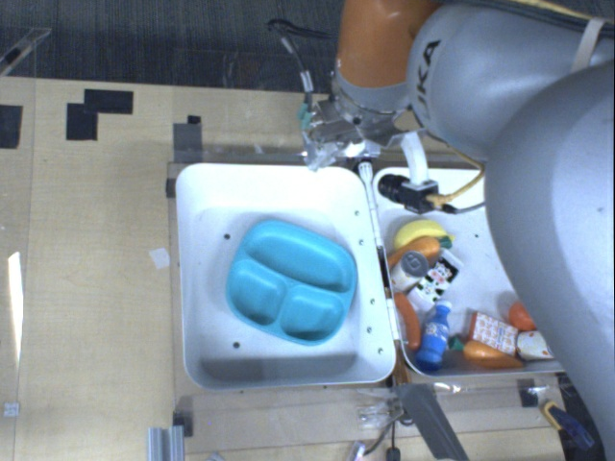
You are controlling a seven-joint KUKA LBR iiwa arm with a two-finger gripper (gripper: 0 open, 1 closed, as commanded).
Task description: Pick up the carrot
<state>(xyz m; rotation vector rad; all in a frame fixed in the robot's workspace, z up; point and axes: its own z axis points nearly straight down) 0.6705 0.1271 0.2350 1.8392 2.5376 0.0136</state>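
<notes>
Lying in the right bin [459, 221], the carrot [408, 321] runs lengthwise along the wall nearest the left bin [197, 257], touching a blue bottle [434, 336]. The gripper [332, 140] hangs over the far rim of the left bin, well apart from it, so it must travel toward the near right
</notes>
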